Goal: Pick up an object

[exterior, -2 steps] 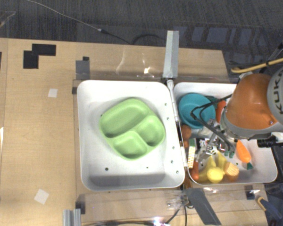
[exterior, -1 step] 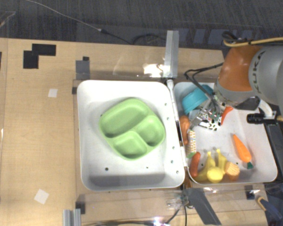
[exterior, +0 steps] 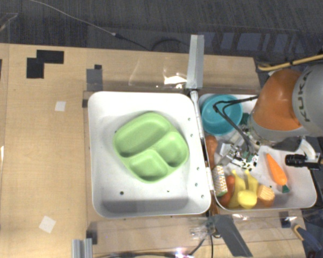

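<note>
My gripper [exterior: 238, 156] hangs low in the right bin [exterior: 307, 196], under the grey and orange arm, just above a pile of toy food. Below it lie a yellow fruit [exterior: 247, 196], a corn cob [exterior: 220, 180] and a small orange piece [exterior: 266, 193]. An orange carrot [exterior: 276, 169] rests to the gripper's right. A blue bowl [exterior: 220, 116] sits at the bin's far end, partly behind the arm. An orange item [exterior: 211, 146] lies along the bin's left wall. The arm hides the fingertips.
The left bin [exterior: 105, 198] holds a green divided plate [exterior: 151, 145] near its middle. A metal post [exterior: 195, 58] stands between the bins at the back. Black cables run over the blue bowl. The wooden bench spreads out to the left.
</note>
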Controlling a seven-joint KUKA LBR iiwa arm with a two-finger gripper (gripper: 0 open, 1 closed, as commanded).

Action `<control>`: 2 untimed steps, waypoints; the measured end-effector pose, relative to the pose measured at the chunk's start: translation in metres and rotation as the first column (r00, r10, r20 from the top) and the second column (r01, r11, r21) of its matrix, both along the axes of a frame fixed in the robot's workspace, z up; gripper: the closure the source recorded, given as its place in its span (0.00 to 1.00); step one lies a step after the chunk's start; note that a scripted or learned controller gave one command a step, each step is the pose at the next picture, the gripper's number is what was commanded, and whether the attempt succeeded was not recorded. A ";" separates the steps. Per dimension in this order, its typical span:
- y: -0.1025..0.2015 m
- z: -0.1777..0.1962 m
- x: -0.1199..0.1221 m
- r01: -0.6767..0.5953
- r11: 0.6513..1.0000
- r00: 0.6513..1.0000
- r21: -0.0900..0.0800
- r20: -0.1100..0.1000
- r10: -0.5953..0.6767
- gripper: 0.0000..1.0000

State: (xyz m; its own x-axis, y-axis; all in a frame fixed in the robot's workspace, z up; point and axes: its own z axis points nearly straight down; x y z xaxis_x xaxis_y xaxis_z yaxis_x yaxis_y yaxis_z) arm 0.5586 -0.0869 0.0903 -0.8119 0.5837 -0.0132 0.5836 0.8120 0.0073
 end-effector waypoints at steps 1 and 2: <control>-0.007 0.001 -0.066 0.023 1.000 1.000 0.000 0.005 -0.023 0.00; -0.003 -0.001 0.033 0.175 0.985 0.985 -0.004 -0.004 -0.175 0.00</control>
State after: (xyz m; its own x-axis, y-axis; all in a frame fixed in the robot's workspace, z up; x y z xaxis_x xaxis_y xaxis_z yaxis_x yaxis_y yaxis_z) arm 0.5916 -0.0900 0.0894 -0.6970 0.7169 -0.0118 0.7170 0.6971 0.0016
